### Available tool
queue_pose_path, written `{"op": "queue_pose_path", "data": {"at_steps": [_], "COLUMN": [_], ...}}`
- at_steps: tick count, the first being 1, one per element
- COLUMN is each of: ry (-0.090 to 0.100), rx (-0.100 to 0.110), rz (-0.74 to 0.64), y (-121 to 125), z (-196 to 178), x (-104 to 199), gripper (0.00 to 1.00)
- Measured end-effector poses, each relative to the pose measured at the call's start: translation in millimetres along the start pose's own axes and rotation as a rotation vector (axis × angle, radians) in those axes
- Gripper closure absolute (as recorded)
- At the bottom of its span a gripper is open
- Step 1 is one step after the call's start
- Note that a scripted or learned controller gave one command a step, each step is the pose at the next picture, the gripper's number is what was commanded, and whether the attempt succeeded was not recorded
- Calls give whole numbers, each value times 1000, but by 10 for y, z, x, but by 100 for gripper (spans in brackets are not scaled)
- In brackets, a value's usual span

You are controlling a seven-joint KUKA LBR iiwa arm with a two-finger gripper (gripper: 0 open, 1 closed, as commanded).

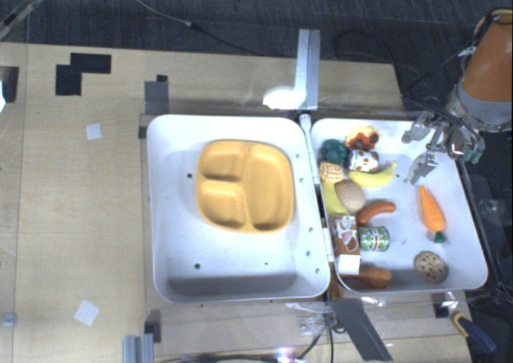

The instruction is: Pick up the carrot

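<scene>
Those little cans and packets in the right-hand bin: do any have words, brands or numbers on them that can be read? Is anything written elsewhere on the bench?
No text can be read anywhere in this view.
Green can: its label is a blur of colour, too small to read.
Red and white packet: printed pattern, no legible letters.
White can with a red and dark picture: too blurred to read.
Black shapes on the bench: plain patches, no writing.

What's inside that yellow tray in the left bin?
The yellow tray in the left bin has three compartments, all showing bare yellow bottoms with no food in them. What lies under the tray is covered.
</scene>
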State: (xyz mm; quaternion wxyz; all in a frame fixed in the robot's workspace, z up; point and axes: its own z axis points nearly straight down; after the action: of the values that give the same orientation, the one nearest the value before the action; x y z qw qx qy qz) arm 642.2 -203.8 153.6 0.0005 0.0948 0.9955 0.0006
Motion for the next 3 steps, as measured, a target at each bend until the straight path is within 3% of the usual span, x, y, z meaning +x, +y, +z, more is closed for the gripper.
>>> {"op": "queue_pose_path", "data": {"at_steps": [1, 2, 3], "ry": [-13, -13, -23], "rx": [1, 1, 2], "rz": [107, 104, 98], "y": [-85, -138, -119], "z": [644, 639, 502], "x": [373, 848, 811], "gripper": [0, 0, 100]}}
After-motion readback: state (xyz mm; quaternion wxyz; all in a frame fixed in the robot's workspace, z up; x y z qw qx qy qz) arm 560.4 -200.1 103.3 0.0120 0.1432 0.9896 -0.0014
